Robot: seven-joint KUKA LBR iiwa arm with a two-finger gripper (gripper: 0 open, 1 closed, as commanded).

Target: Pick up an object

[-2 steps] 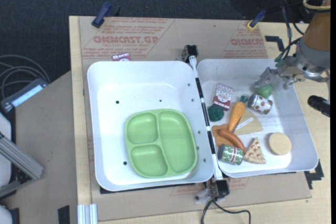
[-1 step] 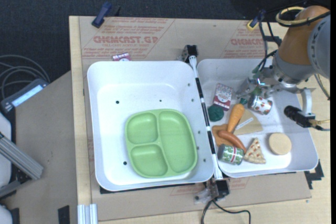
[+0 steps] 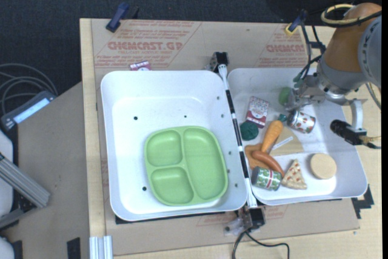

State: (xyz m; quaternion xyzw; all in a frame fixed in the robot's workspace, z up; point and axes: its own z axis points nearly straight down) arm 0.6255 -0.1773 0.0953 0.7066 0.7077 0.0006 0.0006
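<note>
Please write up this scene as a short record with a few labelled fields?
left bin: holds a green divided plate
right bin: carrot, hot dog, pizza slice, round cookie, green can, small carton
hand: low over the right bin's far side, beside a small can
grip: cannot tell

Well off to the view's left of the pincer, a green three-compartment plate lies flat in the left white bin. That bin rests on a brown tabletop printed with red lettering. One blue clamp sits at its far-left corner, and another blue clip is just beyond the pincer.
</note>
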